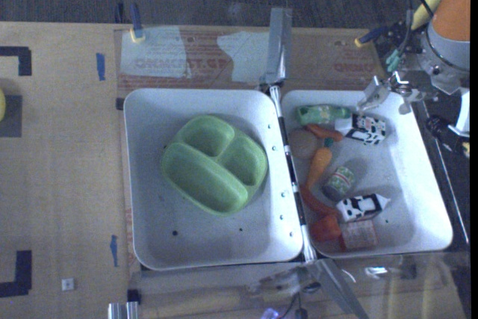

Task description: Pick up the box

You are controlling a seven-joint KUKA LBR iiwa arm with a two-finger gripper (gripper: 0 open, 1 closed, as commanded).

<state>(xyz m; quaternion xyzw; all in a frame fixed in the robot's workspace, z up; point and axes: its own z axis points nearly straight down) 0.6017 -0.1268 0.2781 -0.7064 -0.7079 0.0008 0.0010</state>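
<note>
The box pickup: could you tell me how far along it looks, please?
Early stage. The gripper hangs over the right bin's far edge, near one cow-patterned box. Nothing visibly sits in it. Both that box and a second one lie in the bin, so grasping and lifting remain.

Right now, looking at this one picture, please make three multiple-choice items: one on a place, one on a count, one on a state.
1. Where does the green plate lie?
A. in the left bin
B. in the right bin
C. on the floor

2. How many black-and-white cow-patterned boxes are in the right bin?
A. none
B. two
C. five

3. Where is the gripper?
A. over the green plate
B. over the right bin's far edge, near the upper cow-patterned box
C. outside both bins, at the bench's left side

Answers:
1 A: the plate rests in the left bin.
2 B: one lies near the far edge, the other nearer the front.
3 B: it hangs just above that box.
</note>
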